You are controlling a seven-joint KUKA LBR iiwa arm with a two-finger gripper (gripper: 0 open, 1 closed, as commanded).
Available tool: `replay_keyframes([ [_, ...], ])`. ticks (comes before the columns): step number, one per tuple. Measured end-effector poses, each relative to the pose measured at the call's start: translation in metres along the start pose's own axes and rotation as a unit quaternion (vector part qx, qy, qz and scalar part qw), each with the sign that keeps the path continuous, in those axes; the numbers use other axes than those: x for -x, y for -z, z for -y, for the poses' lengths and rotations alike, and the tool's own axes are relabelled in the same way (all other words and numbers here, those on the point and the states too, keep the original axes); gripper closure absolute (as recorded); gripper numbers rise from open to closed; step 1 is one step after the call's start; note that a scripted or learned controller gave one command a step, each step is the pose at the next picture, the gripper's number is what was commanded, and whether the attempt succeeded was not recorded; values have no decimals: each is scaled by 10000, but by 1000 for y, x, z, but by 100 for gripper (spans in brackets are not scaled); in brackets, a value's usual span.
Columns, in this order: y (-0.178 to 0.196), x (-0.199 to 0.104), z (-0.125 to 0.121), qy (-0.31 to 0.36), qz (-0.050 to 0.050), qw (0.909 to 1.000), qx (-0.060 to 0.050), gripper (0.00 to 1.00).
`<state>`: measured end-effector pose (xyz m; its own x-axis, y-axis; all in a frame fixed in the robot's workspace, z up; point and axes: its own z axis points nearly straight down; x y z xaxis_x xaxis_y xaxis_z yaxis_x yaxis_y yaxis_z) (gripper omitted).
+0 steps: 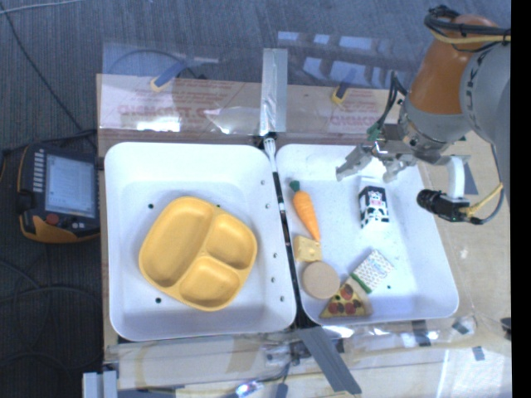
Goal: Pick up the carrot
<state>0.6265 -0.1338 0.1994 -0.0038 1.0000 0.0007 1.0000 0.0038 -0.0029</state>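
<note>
My hand (pixel 375 161) hangs released above the right bin's (pixel 431 301) far edge; the carrot (pixel 305 212) hugs the left wall, so fingers may jam there.

Claw (pixel 376 163) low, fingers splayed apart

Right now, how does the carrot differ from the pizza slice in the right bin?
The carrot is orange with a green top, long and tapered; the pizza slice is a flat triangle with red topping. The carrot lies near the bin's left wall, up toward the middle; the pizza slice sits at the front edge, beside the round cookie. Both are toy foods lying flat in the right bin.
</note>
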Motion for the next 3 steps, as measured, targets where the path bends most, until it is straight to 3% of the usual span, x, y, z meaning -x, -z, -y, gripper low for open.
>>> replay_keyframes([
  [1, 0, 0, 0, 0, 0, 10000, 0, 0],
  [2, 47, 9, -7, 358, 5, 9994, 8, 0],
  [3, -17, -78, 8, 1248, 2, 9922, -4, 0],
])
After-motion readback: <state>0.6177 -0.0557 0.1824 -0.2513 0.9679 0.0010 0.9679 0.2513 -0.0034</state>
